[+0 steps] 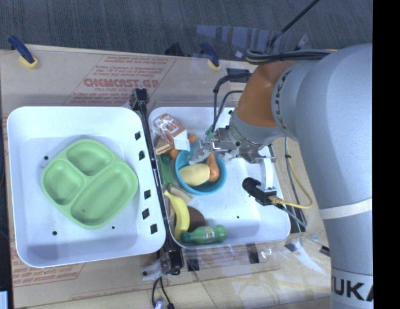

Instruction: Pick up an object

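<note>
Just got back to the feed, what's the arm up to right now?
The arm is reaching into the right bin, with its gripper down over the blue bowl and the pile of toy food there. A yellow piece lies in the bowl; a banana and a green bottle lie near the bin's front edge. Nothing visibly sits between the fingers, so no pick is confirmed yet. The left bin holds a green divided plate.
</note>
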### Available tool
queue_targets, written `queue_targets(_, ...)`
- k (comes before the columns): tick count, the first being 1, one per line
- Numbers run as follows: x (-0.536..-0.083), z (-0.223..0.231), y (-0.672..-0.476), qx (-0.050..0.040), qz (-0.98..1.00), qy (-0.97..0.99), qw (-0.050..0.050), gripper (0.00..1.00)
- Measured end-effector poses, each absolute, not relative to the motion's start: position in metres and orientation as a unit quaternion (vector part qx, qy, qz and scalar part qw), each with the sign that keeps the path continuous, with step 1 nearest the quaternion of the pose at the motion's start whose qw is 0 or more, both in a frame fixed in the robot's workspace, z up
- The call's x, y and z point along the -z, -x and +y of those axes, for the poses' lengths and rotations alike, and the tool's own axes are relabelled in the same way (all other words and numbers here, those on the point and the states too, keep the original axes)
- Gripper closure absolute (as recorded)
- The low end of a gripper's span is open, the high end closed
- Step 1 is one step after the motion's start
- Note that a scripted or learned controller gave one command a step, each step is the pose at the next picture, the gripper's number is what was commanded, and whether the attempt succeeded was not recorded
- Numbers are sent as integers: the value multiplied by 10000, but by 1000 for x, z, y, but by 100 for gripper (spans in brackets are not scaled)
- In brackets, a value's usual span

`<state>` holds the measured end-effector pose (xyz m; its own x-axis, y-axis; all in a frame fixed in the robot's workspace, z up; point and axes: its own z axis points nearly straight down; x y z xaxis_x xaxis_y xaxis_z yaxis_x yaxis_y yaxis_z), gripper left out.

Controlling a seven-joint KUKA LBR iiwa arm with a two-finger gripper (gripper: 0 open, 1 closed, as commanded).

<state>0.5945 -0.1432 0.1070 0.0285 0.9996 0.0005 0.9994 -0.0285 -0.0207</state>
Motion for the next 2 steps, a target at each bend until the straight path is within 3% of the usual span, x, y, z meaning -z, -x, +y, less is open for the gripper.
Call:
queue_targets(1, -121, -144, -597, -74, -7004, 7137, 57, 100)
queue_targets(2, -195, -82, -536, -54, -6329, 7741, -72, 100)
